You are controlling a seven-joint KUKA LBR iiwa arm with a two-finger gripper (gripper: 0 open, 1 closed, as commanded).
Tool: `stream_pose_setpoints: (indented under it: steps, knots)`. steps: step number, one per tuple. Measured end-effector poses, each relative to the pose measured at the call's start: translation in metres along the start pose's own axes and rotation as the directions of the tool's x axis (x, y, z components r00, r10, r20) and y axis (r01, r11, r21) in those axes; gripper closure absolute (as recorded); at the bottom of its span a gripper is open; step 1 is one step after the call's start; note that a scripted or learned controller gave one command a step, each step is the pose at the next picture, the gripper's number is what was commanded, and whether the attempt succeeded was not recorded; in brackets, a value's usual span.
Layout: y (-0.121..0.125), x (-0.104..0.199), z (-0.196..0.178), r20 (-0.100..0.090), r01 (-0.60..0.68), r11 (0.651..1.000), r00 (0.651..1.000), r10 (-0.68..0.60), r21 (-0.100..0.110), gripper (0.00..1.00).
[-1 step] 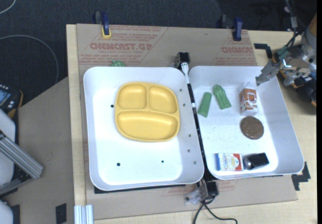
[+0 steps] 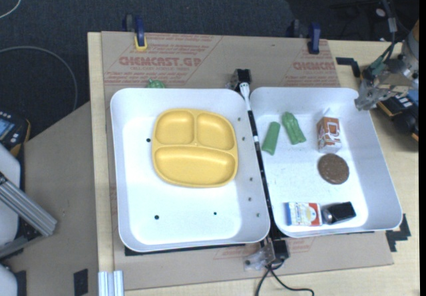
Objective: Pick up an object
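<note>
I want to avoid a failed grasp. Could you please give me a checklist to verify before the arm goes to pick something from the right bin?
1. Tool is outside the bins, at the right bin's upper right edge: ok.
2. Tool carries nothing already: cannot tell, it is small and blurred.
3. Targets present in the right bin: two green pieces, carton, brown disc, small box, black item: ok.
4. Free space around the disc: ok, it lies apart from the others.
5. Small box and black item separated: not ok, they lie close together near the front wall.
6. Yellow plate sits in the left bin, out of the path: ok.
</note>
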State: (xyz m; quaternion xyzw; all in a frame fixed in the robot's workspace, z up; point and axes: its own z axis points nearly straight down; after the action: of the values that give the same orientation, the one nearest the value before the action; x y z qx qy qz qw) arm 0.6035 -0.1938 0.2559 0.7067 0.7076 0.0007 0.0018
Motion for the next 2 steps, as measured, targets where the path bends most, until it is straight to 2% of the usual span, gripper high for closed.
stream_pose_setpoints:
  steps: [1, 2]
  knots:
    - [0.019, 0.094, -0.03, -0.004, 0.009, 1.0, 1.0, -0.009, -0.004, 1.0]
    - [-0.044, 0.101, -0.191, 0.001, 0.001, 1.0, 1.0, -0.001, -0.018, 1.0]
